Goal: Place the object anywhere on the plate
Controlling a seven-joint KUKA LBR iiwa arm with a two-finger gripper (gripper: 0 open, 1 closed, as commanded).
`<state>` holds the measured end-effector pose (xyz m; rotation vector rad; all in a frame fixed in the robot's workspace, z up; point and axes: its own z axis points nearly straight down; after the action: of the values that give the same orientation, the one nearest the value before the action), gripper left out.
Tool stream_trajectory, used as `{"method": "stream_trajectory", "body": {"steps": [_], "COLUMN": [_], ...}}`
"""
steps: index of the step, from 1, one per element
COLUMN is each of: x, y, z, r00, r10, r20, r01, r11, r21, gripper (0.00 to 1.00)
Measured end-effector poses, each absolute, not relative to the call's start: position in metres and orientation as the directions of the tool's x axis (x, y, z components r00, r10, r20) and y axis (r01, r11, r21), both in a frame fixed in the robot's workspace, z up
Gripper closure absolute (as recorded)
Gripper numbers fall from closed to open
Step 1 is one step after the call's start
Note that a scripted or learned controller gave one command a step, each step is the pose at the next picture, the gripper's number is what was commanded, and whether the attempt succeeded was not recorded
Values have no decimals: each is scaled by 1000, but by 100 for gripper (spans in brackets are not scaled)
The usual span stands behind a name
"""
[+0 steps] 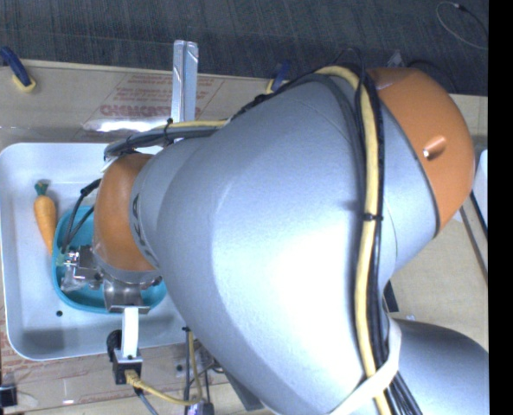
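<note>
Bulky grey arm [291, 249] reaching in from the desk's right edge, orange band [118, 219] above the wrist, black and yellow cables along its top, hand [81, 271] lowered near the desk's left edge

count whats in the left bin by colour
orange: 1, carrot
blue: 1, plate
total: 2 on show in the bin; the arm covers much of it, so more may lie hidden
</note>
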<state>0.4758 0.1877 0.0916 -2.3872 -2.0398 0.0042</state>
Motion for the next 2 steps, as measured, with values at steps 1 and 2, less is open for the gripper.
{"method": "stream_trajectory", "body": {"steps": [1, 2], "x": [475, 548], "y": [189, 219], "z": [101, 231], "r00": [149, 299], "r10": [989, 954], "r20": [-2, -1], "r01": [989, 954], "r11": [-149, -299], "r21": [-5, -4], "gripper": [100, 100]}}
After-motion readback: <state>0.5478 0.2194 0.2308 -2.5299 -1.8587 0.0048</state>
